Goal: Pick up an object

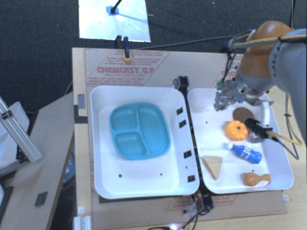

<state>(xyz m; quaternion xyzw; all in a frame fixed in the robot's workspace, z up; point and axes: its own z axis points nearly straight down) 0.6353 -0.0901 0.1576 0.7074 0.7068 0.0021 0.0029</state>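
From the overhead camera, you see the arm (268, 56) reach in from the view's right, its orange band sitting above the wrist. The jaws hang over the far part of the right bin (211, 128), close to its back wall. They are small and seen at a slant against the white floor, so you cannot tell whether they are apart or together. You cannot tell either whether they touch the floor. No toy is seen clamped in them.

The things you could pick up lie mostly in that same bin.
- A brown disc (242, 113) lies just beside the jaws, toward the view's right and a little nearer the camera.
- An orange pumpkin (235, 130) sits just in front of the disc, touching or nearly touching it.
- A blue bottle (245, 153) lies on its side near the pumpkin, white cap toward the pumpkin.
- A pale wedge (213, 166) rests by the divider between the bins.
- A tan drumstick (256, 178) lies at the near right corner, well apart from the jaws.

In the left bin (105, 176), a blue divided plate (140, 131) lies flat in the middle. Both bins rest on a printed sheet (144, 63) on the counter (78, 80).
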